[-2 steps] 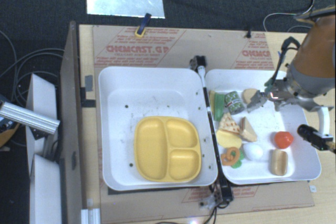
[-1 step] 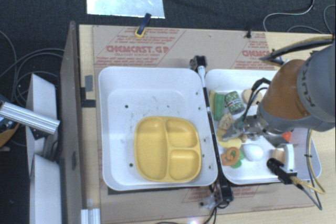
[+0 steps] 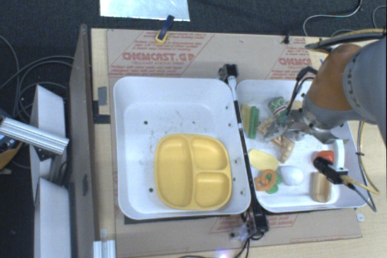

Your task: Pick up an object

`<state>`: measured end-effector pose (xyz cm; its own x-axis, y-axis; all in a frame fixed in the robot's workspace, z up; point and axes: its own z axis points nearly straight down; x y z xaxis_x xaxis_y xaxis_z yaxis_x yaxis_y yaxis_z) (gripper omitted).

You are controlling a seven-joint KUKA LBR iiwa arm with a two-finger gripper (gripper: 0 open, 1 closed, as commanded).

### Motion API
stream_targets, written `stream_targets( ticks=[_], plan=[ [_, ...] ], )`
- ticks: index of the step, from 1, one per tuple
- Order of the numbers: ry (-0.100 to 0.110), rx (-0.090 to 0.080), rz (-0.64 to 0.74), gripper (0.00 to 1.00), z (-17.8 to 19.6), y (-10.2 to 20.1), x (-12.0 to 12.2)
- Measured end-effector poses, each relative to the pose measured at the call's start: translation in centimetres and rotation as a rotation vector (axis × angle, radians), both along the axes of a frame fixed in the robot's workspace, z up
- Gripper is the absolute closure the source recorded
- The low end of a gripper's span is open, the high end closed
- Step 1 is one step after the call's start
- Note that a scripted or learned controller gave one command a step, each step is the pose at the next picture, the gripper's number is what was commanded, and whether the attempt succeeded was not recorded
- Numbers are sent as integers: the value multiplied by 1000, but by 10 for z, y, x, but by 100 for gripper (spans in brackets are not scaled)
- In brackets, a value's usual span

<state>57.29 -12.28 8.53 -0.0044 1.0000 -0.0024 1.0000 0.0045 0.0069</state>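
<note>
Gripper (image 3: pixel 284 127) lowered into the right bin (image 3: pixel 344 205); whether it is spread or pinching cannot be told. A tan object (image 3: pixel 285 145) lies just below it, long axis slanted; a green block (image 3: pixel 254 115) stands to its left.

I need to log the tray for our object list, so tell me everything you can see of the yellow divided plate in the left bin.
The yellow divided plate is a rounded-square tray that looks like smooth plastic, moulded into three compartments: one large one on its left and two smaller ones stacked on its right. It lies flat and right way up on the floor of the left bin, toward the near right part. Its compartments hold nothing.
</note>
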Motion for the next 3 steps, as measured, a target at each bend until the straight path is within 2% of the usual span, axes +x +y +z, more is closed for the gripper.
stream_targets(
  ticks=[1,2,3],
  plan=[
    [13,-2,-2,0,-2,-16,78],
    [14,6,-3,0,-2,33,-11],
    [-9,-2,0,0,95,8,53]
  ],
)
